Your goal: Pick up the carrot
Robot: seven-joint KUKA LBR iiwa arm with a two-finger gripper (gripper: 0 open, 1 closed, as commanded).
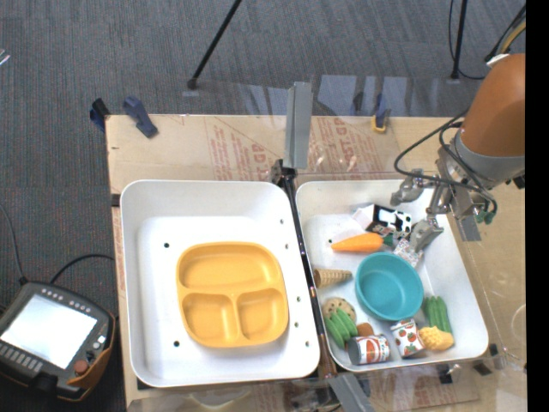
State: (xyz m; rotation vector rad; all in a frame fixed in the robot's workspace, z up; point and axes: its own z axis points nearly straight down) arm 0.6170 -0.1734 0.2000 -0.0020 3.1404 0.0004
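Looking down on your bench, you see a yellow divided plate [232,294] lying flat in the middle of the left bin [137,230]. Across the divider, in the right bin [467,290], the carrot [358,244] lies on its side at about 10 o'clock of the bin floor, its tip pointing to 9 o'clock, apart from the gripper. An ice-cream cone [333,275] lies just below it, at 9 o'clock of the teal bowl [389,286]. A cookie [337,306], green pods [341,325] and two small cans [370,349] crowd the bin's 6 o'clock edge, with corn [436,339] at 5 o'clock. At the bowl's 1 o'clock, your gripper [416,240] hangs over the bin near a black-and-white carton [390,221]; whether it is released or clenched, you cannot tell.
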